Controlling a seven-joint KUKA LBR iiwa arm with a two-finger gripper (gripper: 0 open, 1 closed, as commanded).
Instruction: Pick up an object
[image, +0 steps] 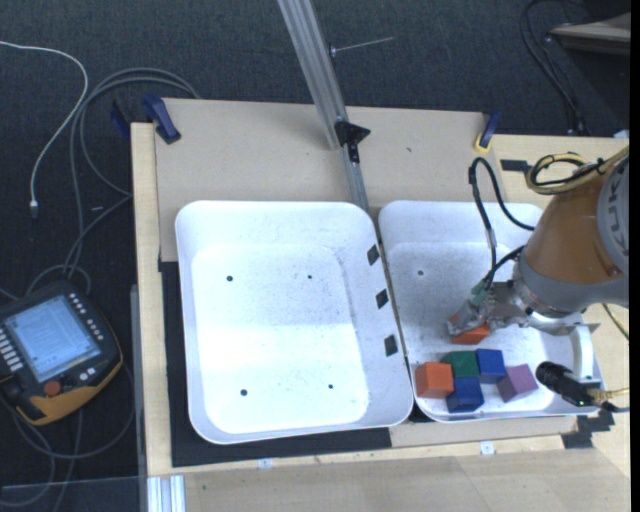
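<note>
Hanging low in the right bin (440, 225), the gripper (470, 322) is seen just above the blocks (470, 375); whether it is apart or together cannot be told.

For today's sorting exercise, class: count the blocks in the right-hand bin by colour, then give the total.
Orange blocks: 2, one at the near edge and one by the tool
Blue blocks: 2, one and one
Green block: 1
Purple block: 1
Total: 6
</note>
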